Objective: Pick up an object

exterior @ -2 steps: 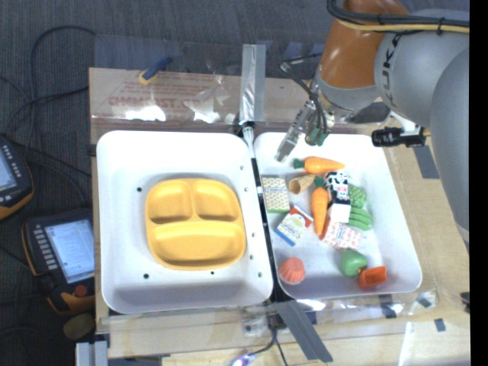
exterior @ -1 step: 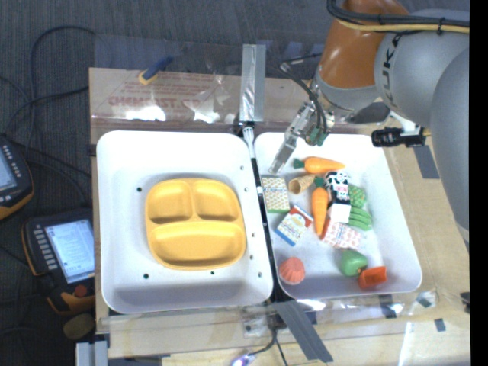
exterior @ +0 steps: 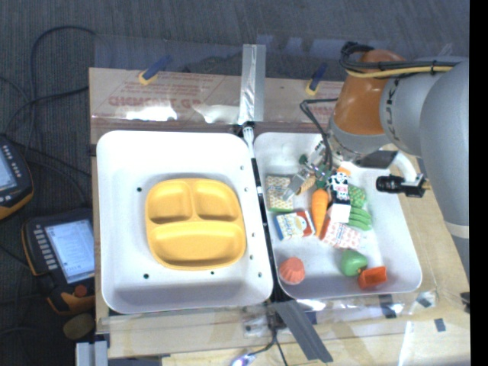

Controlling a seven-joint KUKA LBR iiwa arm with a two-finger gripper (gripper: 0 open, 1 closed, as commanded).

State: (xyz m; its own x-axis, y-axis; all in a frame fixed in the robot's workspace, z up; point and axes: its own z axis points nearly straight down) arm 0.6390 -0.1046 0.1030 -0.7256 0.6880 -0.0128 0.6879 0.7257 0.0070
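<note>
The right white bin (exterior: 404, 258) holds several small toys. Among them are an orange carrot (exterior: 319, 204), a green pea pod (exterior: 358, 208), a black-and-white carton (exterior: 341, 184), a small blue-and-white box (exterior: 292, 224), a red-dotted white packet (exterior: 345, 235), a green pepper (exterior: 352, 263), an orange-red piece (exterior: 372, 277) and a pink ball (exterior: 291, 270). My gripper (exterior: 299, 180) hangs low over the bin's back left part, above a patterned card (exterior: 276, 184) and just left of the carrot's top. Nothing shows as lifted.
The left white bin (exterior: 122, 166) bears a yellow divided plate (exterior: 196, 221). A ridge (exterior: 259, 204) separates the two bins. The arm's orange band (exterior: 362, 105) and grey body (exterior: 438, 120) overhang the right bin's back right corner. Handheld screens (exterior: 61, 250) lie left of the bench.
</note>
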